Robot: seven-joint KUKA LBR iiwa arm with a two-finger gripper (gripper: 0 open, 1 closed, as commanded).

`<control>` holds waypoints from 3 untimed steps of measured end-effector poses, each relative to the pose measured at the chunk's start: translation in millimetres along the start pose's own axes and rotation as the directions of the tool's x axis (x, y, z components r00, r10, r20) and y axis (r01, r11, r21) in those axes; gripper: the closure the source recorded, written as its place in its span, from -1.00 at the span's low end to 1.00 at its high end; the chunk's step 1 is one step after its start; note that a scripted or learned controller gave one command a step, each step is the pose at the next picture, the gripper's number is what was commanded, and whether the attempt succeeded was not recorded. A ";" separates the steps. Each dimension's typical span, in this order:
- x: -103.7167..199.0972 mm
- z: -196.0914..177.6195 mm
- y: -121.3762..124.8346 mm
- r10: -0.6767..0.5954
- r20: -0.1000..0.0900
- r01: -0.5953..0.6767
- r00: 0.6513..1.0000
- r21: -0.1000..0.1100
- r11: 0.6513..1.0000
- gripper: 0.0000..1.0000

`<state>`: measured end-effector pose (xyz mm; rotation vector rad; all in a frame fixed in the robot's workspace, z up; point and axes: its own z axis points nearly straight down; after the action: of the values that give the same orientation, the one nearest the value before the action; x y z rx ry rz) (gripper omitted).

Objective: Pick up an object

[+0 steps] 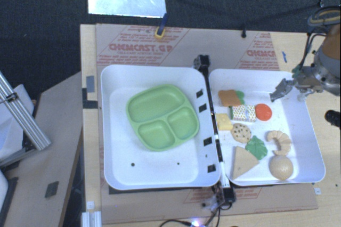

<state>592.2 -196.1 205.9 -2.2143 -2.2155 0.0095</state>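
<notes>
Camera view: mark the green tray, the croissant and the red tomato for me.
green tray (160, 100): camera view, bare upper compartment.
croissant (279, 139): camera view, its curved middle.
red tomato (263, 112): camera view, its centre.

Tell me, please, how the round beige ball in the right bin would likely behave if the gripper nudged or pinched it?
The beige ball looks smooth and round, so it would probably roll when nudged. It sits near the right bin wall, which may stop it. Its curved sides could slip from the gripper.

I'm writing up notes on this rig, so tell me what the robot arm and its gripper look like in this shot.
The arm is grey metal with rounded joint housings and an orange band at the upper right edge of the frame. It narrows to a grey metal two-finger gripper with thin, dark grey pointed tips, seen above the right shallow white plastic bin. Any markings on it are too small to read.
</notes>
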 end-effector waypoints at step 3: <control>12.0 105.2 15.6 -0.006 0.001 0.006 1.000 -0.009 1.000 -1.00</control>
<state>606.6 -183.9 100.6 -2.2122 -2.2274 0.0015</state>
